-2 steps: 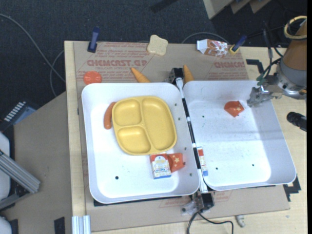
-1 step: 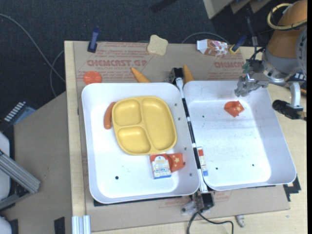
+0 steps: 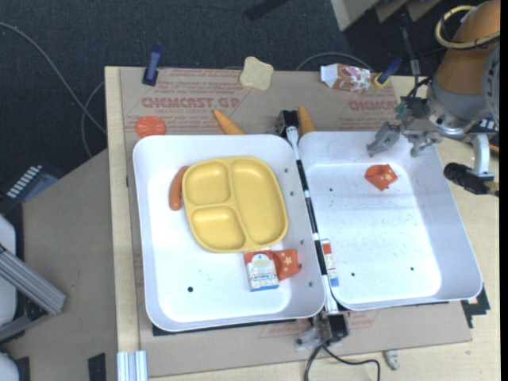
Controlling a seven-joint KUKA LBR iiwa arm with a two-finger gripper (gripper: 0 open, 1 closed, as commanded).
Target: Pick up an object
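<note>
One red object point(image 3: 381, 176) in right bin point(image 3: 397, 236) | jaws spread, above it, apart | nothing pinched

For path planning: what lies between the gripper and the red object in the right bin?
Nothing: the camera view shows bare white bin floor between the gripper and the red object.

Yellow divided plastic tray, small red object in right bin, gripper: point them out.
Yellow divided plastic tray point(image 3: 235, 203), camera view, central divider.
Small red object point(image 3: 381, 176), camera view, its middle.
Gripper point(image 3: 403, 140), camera view, between fingertips.

Arm point(image 3: 468, 62) reaches in, hand point(image 3: 402, 140) fingers spread open.
</note>
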